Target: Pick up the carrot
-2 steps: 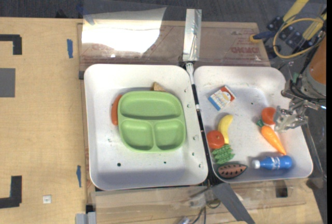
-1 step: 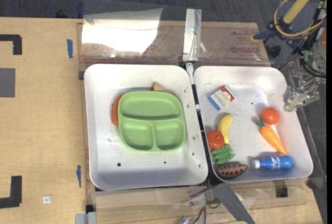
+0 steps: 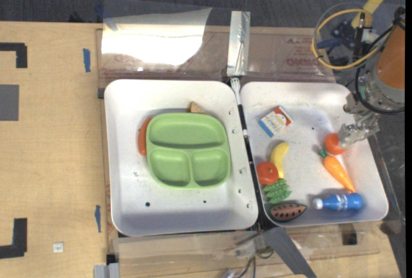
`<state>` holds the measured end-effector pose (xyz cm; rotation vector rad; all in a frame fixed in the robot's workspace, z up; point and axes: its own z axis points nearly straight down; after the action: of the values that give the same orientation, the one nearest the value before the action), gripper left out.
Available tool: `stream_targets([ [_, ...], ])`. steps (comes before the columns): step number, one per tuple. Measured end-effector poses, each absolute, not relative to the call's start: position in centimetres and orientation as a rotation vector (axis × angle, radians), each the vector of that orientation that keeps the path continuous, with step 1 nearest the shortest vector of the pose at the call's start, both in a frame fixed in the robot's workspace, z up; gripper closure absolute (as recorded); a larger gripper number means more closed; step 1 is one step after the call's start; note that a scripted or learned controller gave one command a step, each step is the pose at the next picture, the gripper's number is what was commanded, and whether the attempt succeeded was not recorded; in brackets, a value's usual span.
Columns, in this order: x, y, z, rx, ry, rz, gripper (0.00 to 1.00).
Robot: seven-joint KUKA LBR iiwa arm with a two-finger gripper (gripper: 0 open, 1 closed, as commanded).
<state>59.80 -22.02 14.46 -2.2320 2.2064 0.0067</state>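
Arm (image 3: pixel 386 71) enters from the right edge, grey with its orange band showing high on the wrist, leaning down and leftward over the right bin (image 3: pixel 380 206). Yellow and blue cables loop behind it, up and left of the wrist. Gripper (image 3: pixel 354 134) hangs low over the bin's right half, metal tip pointing down-left.

Jaws: cannot tell whether apart or together; the tip is small and blurred against the white bin floor. Nothing visibly sits between them.

Carrot (image 3: pixel 338 170) lies just below the jaws, slightly left, orange body running down-right, green top toward the upper left. A small orange-red round piece (image 3: pixel 332 143) sits immediately left of the jaws, touching or nearly touching the tip; contact not clear.

Further left of the jaws: white carton with blue and orange print (image 3: pixel 275 121), banana (image 3: pixel 279 156), tomato (image 3: pixel 268 173), green vegetable piece (image 3: pixel 277 192), watermelon slice (image 3: pixel 288 211). Below the jaws, past the carrot: blue bottle with white cap (image 3: pixel 338 202), lying on its side.

Well left, in the left bin (image 3: pixel 122 141): green divided tray (image 3: pixel 188 149), an orange item (image 3: pixel 142 139) partly hidden beneath its left edge.
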Motion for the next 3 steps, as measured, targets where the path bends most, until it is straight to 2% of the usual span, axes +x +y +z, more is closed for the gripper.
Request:
stream_targets([
  [1,60.7,-21.4,23.8,-2.405,2.008,-0.014,1.0],
  [2,63.0,-16.0,18.7,-2.502,1.893,0.01,1.0],
  [3,63.0,-16.3,18.9,-2.499,1.896,0.003,0.0],
])
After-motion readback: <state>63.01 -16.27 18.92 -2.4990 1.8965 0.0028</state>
